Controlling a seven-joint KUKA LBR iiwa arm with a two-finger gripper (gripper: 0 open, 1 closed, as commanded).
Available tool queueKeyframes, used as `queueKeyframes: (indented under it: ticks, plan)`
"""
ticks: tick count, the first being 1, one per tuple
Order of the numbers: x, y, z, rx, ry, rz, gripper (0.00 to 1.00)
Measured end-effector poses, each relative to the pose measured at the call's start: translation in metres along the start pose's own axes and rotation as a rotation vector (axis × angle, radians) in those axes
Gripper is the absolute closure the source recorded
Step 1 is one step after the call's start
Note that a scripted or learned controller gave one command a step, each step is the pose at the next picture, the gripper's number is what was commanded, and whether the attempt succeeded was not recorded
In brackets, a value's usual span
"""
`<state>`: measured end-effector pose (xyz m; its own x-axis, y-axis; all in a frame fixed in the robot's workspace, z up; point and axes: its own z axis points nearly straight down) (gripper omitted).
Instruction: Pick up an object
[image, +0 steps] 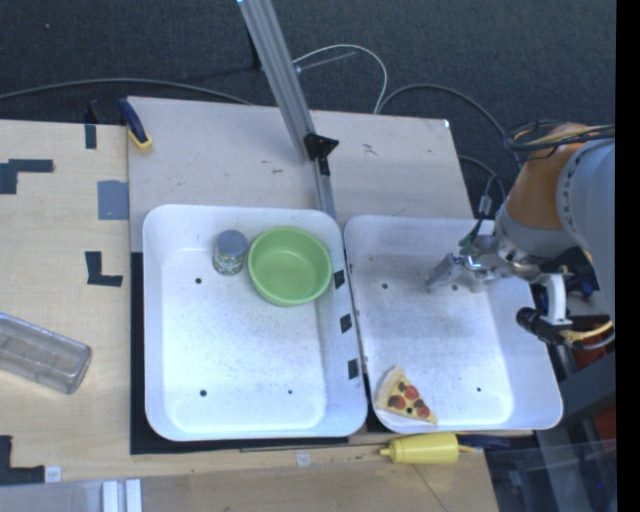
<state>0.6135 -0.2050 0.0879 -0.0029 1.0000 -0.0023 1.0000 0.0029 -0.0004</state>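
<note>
- Camera view: I see the grey two-finger gripper (440, 277) hovering over the upper part of the right shallow white bin (520, 400); its fingers look spread, with nothing between them.
- A flat pizza-slice toy with red dots (405, 395) lies at that bin's lower left corner, well apart from the gripper.
- Left of that bin, the other white bin (240, 400) holds a round green plastic bowl (290, 265), with a small grey-lidded can (230, 251) just beside the bowl.
- A yellow plastic bottle (424, 448) lies just below the right bin.
</note>
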Motion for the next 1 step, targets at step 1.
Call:
queueKeyframes:
  ticks: [1]
  plan:
    - [0.0004,-0.0001,-0.0106,0.001,0.001,-0.001,1.00]
